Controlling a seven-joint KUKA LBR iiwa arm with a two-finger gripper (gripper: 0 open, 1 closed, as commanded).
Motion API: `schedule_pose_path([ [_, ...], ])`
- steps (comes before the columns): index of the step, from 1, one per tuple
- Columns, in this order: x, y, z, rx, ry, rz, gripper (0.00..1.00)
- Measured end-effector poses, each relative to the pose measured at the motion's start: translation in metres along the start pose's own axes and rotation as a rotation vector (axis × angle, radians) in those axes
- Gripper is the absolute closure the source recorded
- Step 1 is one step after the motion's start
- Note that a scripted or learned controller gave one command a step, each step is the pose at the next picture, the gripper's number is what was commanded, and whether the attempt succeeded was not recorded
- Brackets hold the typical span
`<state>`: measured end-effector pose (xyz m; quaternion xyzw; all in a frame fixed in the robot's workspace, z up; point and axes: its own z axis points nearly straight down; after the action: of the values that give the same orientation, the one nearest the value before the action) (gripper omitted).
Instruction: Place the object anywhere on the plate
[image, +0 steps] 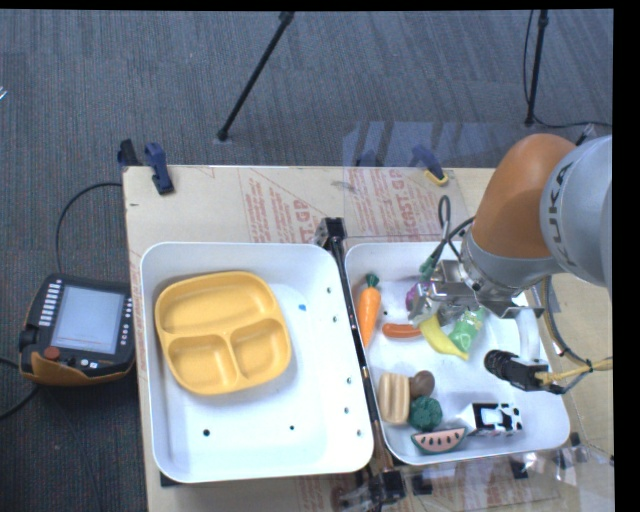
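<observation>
My bench (280, 205) stands on a dark grey carpet floor (120, 80). The bench top is a brown board with red letters printed on it. Blue clamps (157, 167) bite its back edge at the left corner, and one more clamp with a yellow tip (433, 172) sits further along. Two thin black stand legs (256, 72) reach across the carpet behind the bench. On the floor to the left lies a control pad with a grey screen (82, 329), and a black cable (75, 210) curls away from it.
</observation>
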<state>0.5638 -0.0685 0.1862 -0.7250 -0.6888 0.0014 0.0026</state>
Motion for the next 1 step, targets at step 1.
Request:
schedule_pose_path([
  [1,0.0846,0.0217,-0.0584,-0.005,-0.001,-0.248,1.0],
])
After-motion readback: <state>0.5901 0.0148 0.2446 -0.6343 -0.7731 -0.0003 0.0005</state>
